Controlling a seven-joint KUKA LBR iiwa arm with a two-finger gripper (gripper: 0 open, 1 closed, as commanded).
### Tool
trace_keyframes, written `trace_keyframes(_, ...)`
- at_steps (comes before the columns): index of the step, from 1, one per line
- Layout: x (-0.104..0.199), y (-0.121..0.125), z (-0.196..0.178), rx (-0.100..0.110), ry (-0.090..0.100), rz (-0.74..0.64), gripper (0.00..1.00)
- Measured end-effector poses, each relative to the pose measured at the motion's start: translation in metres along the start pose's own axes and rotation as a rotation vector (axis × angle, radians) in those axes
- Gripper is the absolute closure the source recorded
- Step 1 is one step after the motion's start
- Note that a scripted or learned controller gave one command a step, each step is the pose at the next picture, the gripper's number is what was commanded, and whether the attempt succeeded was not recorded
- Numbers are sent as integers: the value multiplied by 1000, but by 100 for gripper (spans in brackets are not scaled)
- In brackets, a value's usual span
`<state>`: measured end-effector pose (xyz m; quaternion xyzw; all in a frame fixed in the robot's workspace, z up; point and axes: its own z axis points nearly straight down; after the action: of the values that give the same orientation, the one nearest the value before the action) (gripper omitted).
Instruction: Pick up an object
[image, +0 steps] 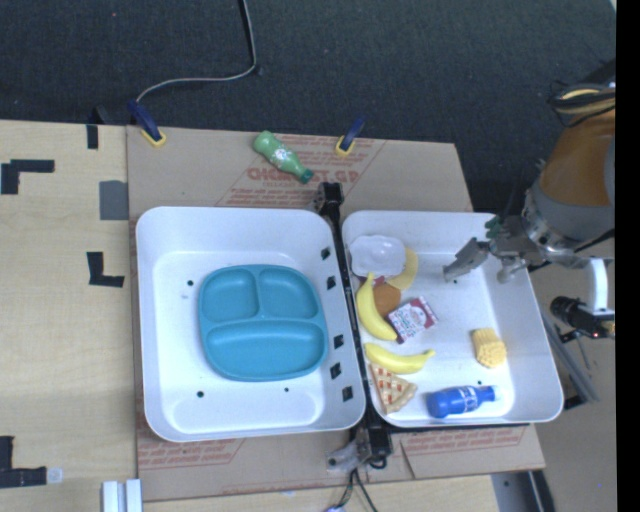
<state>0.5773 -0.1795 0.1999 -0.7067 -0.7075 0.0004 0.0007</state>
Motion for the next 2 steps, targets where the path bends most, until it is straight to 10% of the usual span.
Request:
trace_keyframes(1, 57, 65, 92, -6, 0, -1, 0)
trace_keyframes(2, 80, 35, 108, -14, -1, 0, 0)
